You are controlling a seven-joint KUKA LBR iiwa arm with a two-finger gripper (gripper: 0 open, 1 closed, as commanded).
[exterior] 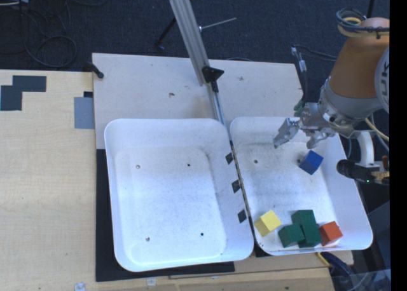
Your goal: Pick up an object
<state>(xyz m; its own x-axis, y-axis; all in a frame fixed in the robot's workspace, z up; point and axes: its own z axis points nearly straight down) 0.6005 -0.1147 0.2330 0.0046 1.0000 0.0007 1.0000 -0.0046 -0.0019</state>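
Observation:
In the right bin (356, 216), a blue cube (311, 162) lies near the far right side. My gripper (299, 138) hangs just above and to the left of it, open, with nothing between its fingers. One fingertip (282, 137) points left over the bin floor; the other sits close above the blue cube. Along the near edge of the same bin lie a yellow cube (268, 222), a green block (300, 227) and an orange cube (330, 232).
The left bin (121, 156) stands beside the right one, with a row of black clips (236, 185) along the shared wall. A slanted aluminium bar (191, 35) rises behind the bins. The grey and orange arm (359, 67) fills the upper right.

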